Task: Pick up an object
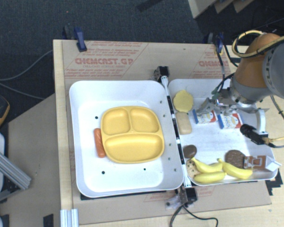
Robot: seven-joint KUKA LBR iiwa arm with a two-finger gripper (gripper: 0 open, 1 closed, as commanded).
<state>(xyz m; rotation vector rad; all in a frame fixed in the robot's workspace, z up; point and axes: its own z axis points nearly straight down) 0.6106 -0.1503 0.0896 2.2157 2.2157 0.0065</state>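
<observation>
Red print on the brown board [132, 56] under the bins reads "CHEMCAST GP", at 12 o'clock above the left bin [80, 126], with smaller red lines around it too fine to read. The same red lettering recurs at 1 o'clock, cut off by the arm. The small packet [229, 120] in the right bin carries print too small to read.

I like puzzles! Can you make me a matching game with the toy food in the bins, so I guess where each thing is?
Things:
1. hot dog
2. bananas
3. divided yellow plate
4. round yellow piece

Places:
A. middle of the left bin
B. top left corner of the right bin
C. beside the plate's left edge
D. front of the right bin

Pairs: 1-C, 2-D, 3-A, 4-B
</observation>
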